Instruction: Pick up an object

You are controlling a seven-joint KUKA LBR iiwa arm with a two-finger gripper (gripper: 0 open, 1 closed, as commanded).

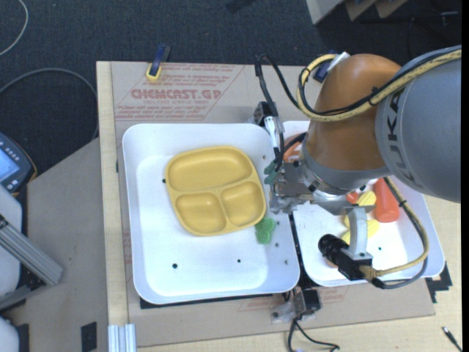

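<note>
The robot's gripper [277,196] hung over the right edge of the left bin [146,218], just right of the yellow divided tray [214,191]; how wide it stood could not be told. A small green object [264,230] lay beside the tray's lower right corner, below the gripper.

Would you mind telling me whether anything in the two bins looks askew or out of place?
The yellow divided tray lies at a slant in the left bin, not square with its walls. A small green piece sits loose by the tray's lower right corner. Nothing looks spilled or damaged.
</note>
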